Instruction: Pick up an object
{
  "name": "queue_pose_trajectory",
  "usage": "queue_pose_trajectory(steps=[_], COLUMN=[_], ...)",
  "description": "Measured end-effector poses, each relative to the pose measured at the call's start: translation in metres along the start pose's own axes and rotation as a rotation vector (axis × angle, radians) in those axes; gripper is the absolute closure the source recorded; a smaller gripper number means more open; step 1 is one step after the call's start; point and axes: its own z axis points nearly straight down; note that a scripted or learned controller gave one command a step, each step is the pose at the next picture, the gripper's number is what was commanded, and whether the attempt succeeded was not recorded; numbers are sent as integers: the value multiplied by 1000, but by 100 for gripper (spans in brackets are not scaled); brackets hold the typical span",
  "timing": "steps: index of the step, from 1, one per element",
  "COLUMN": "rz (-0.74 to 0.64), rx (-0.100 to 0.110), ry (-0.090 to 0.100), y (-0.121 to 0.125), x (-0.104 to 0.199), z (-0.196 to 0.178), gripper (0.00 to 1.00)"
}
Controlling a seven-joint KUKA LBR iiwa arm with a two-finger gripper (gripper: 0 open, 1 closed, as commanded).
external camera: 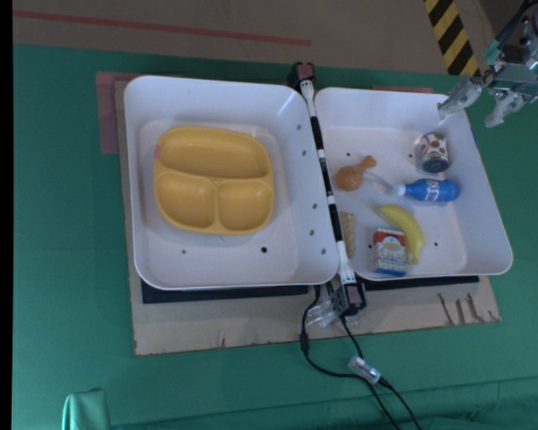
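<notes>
End effector spread open, two grey fingers apart, grasping nothing, hanging over the far right corner of the right shallow white bin, touching no object. Grey arm enters from the far right, wrist tilted down and leftward.

Right bin contents: small round can with red-and-white label nearest the end effector; blue plastic bottle with white cap lying on its side just nearer; yellow toy banana; red-and-white carton touching the banana; orange toy chicken drumstick left of the can.

Left white bin holds a yellow three-compartment plastic tray. Green bench.
</notes>
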Motion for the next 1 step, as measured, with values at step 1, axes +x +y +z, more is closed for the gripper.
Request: queue_pose_trajectory(steps=[1], rz=[0], rx=[-11], ry=[-8], y=[16], x=[-3], z=[137], gripper=[0])
